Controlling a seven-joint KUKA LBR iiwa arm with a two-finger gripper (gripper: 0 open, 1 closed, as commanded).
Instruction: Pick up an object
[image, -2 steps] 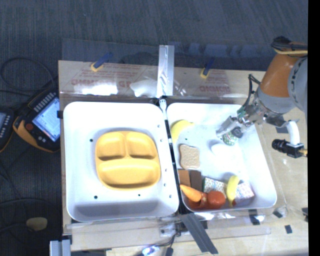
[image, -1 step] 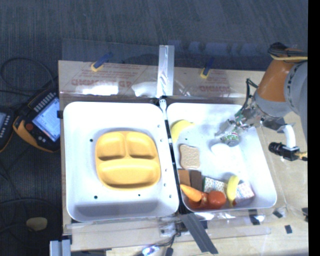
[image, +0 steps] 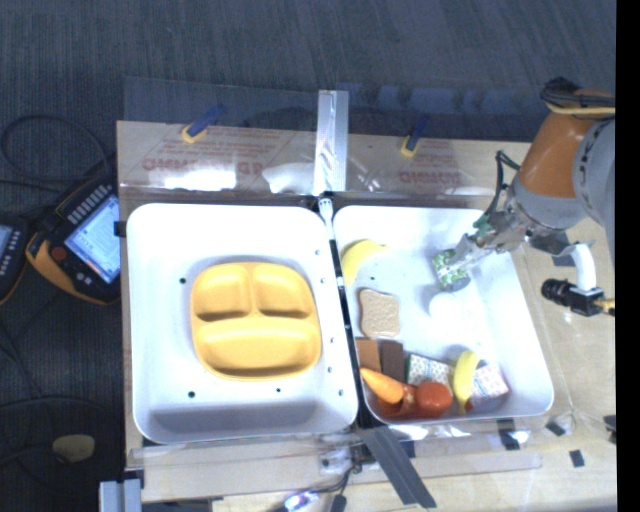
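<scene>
My gripper reaches in from the right over the back of the right bin. A small green-and-white patterned object sits between its fingertips, and the gripper is shut on it. The object hangs above the bin floor, with its soft shadow just below it. Further objects lie in this bin: a yellow banana at the back left, a tan bread slice, a brown block, an orange carrot, a red tomato, a small yellow banana and two patterned packets.
The left bin holds a yellow divided plate. A divider wall separates the two bins. A handheld controller lies off the bench at the left. The right bin's middle floor around the shadow is bare.
</scene>
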